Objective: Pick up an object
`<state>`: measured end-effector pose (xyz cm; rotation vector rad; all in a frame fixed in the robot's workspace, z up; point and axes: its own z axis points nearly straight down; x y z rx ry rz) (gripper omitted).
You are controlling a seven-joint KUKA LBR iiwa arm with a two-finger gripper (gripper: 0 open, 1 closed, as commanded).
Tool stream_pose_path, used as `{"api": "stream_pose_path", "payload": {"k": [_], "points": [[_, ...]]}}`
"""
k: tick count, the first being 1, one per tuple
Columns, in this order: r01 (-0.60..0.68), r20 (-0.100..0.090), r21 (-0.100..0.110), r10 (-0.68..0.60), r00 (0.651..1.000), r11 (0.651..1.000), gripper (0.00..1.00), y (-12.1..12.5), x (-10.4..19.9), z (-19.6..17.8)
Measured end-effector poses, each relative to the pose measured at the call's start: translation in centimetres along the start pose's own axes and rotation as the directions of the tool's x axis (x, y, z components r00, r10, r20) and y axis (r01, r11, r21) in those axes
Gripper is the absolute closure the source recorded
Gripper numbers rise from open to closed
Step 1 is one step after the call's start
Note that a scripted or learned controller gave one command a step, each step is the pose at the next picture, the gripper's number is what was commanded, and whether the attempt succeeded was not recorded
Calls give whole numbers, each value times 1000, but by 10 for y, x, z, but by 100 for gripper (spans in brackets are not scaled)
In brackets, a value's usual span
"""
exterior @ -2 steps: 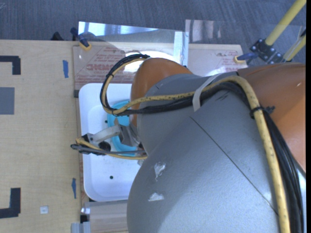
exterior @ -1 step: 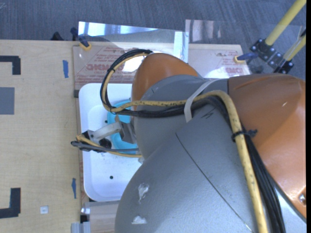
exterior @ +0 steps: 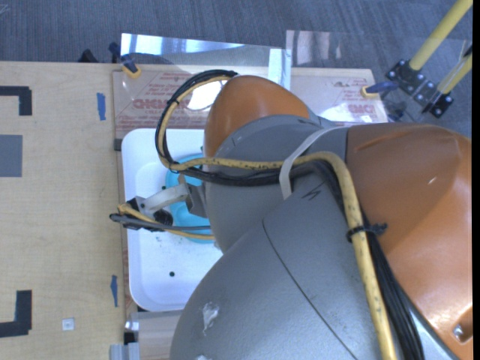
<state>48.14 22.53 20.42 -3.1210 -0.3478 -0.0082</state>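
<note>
Grey carpet (exterior: 225, 6) is seen across the top of the camera view, and 2 yellow poles (exterior: 442, 25) with black clamps are seen slanting in at the upper right. Below the carpet, a pale wooden bench (exterior: 60, 223) is laid out, marked with black corner lines and with 2 short strips of blue tape (exterior: 101, 105). A clear sheet with red lettering (exterior: 150, 96) is seen at the far edge of the bench.

Most of the view is taken up by the grey arm (exterior: 300, 223), which is reached in from the right, its orange band (exterior: 255, 100) rounded above the wrist. A yellow cable and a black cable are carried along the arm and looped over the wrist.

1 white bin (exterior: 161, 291) is seen to the left of the arm, partly covered by it. A small dark speck (exterior: 172, 274) is seen on the bare floor of this bin, nearer the camera.

The gripper (exterior: 192, 199) is lowered into the bin and is largely hidden under the wrist, so whether it is wide, narrow or holding anything cannot be told. A light blue object (exterior: 193, 225) is seen in the same bin, directly beside and beneath the gripper. Only part of the light blue object is seen, so its shape cannot be told, nor whether it is touched by the gripper.
</note>
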Motion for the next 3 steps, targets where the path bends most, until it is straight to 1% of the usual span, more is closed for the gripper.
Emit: {"api": "stream_pose_path", "payload": {"k": [1,2,3], "points": [[-33,-3,1,33,999,999,100,11,0,-124],[115,12,0,-115,993,993,100,1,-3,-49],[488,13,6,-488,873,873,100,0,-4,13]]}}
